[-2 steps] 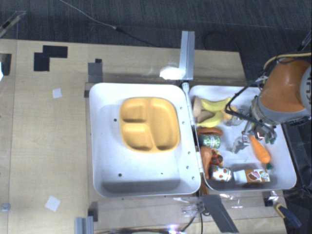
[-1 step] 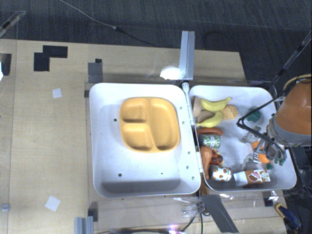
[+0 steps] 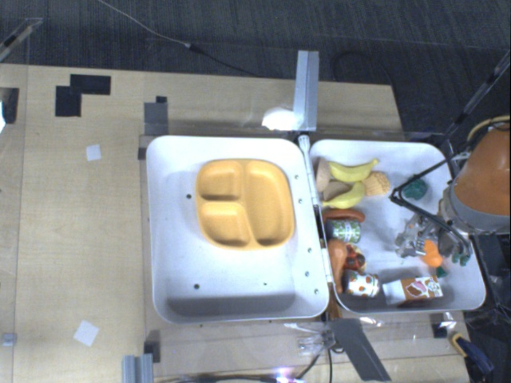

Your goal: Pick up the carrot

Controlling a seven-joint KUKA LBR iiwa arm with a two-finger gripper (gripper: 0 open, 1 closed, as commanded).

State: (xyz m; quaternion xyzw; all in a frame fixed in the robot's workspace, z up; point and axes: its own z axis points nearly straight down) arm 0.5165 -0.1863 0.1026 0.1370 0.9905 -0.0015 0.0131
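The carrot (image 3: 337, 255) is an orange, tapered piece lying along the left wall of the right bin (image 3: 463, 298), just below a green can (image 3: 346, 230). My gripper (image 3: 415, 242) hangs low over the right half of that bin, well to the right of the carrot and apart from it. A small orange piece (image 3: 432, 254) with a green bit beside it sits tight against the gripper's right side; whether it is gripped cannot be made out. The arm's orange band (image 3: 489, 174) rises at the right edge.
The right bin also holds bananas (image 3: 351, 180), a tan cone-like item (image 3: 378, 183), a teal object (image 3: 413, 188) and small cartons (image 3: 419, 288) along the front wall. The left bin (image 3: 172, 238) holds a yellow divided plate (image 3: 243, 202). A metal post (image 3: 306, 90) stands behind the bins.
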